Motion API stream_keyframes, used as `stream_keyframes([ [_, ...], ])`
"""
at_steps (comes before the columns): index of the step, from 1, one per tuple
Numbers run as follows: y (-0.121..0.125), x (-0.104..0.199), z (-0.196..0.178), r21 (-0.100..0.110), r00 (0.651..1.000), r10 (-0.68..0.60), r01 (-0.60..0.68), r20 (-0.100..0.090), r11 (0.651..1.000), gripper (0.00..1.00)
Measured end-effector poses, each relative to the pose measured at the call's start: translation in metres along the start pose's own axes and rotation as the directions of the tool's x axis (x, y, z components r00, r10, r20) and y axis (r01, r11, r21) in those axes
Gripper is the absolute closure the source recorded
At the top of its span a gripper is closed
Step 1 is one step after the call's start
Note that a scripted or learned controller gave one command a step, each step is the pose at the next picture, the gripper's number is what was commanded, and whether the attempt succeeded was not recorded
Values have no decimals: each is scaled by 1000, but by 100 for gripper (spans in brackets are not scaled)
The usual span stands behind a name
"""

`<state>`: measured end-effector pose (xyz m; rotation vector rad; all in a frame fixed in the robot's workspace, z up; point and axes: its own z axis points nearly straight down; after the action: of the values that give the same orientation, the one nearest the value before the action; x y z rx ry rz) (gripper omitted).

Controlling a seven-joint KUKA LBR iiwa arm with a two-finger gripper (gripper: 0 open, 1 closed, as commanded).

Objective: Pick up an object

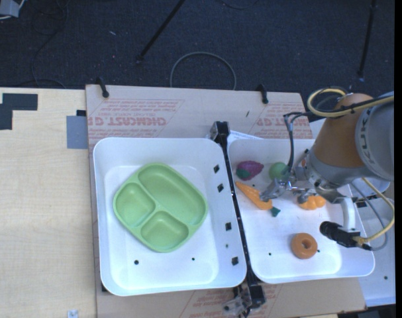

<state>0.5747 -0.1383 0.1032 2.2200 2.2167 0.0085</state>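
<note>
My gripper (pixel 290 191) hangs low over the right bin (pixel 333 270), near its back half, and stands open with nothing between its fingers. An orange carrot-shaped toy (pixel 253 195) lies just left of the left fingertip. An orange lump (pixel 313 203) lies by the right fingertip. A green ball (pixel 277 171) sits just behind the gripper, and a purple toy (pixel 249 169) lies left of the ball. A brown ring-shaped donut (pixel 304 245) lies toward the front of the bin. A small dark green piece (pixel 275 211) rests below the carrot's tip.
The left bin (pixel 114 270) holds a light green divided plate (pixel 159 206). A black divider (pixel 230 211) runs between the two bins. The grey and orange arm (pixel 350 144) with cables covers the right bin's back right corner.
</note>
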Motion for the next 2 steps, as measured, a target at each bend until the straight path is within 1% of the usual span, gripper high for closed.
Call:
stream_keyframes([
  [1,8,-2,5,-15,1000,1,-1,6,1000,0],
  [2,11,-3,-8,-28,1000,6,-6,6,1000,100],
])
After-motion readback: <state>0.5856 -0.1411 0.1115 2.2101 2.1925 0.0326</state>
